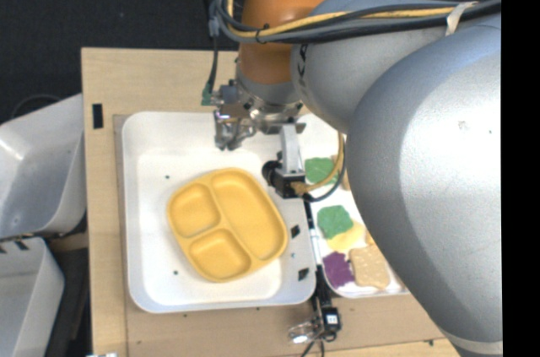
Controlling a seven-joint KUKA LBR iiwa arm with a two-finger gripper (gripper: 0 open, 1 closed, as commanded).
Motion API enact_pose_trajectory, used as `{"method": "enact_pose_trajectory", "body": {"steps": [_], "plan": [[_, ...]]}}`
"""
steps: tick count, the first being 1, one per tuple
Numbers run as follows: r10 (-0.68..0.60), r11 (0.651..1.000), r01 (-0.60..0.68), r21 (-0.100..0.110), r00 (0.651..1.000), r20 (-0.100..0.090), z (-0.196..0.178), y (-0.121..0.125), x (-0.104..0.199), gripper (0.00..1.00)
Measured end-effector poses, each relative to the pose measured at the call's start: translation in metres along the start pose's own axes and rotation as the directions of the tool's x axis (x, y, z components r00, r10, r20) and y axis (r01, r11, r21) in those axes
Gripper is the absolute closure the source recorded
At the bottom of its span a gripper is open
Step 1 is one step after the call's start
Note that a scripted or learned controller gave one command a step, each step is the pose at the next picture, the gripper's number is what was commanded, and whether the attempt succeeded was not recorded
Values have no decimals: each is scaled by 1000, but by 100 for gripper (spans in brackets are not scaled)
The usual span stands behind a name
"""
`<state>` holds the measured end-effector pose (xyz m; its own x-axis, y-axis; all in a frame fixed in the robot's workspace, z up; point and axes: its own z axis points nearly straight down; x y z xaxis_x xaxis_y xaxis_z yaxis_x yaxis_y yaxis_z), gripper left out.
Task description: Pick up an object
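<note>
the scene is evenly and fairly brightly lit from above, with no hard glare. the white bin reads clean and slightly washed out on its left wall. the yellow tray casts only a thin, soft shadow on its near side. the grey arm, large at the right, is soft and out of focus, with a smooth highlight fading across its curve. the far background is dark and shows little detail. overall sharpness is modest, and small parts look slightly smeared.

Glossy yellow plastic tray, smooth white bin, wood bench.
</note>
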<state>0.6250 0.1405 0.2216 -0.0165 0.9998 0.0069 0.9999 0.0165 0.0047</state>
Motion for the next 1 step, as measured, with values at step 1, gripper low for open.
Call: {"method": "enact_pose_trajectory", "body": {"steps": [1], "plan": [[16, 1000, -16, 12, 1000, 9, 115, 52, 20, 100]]}}
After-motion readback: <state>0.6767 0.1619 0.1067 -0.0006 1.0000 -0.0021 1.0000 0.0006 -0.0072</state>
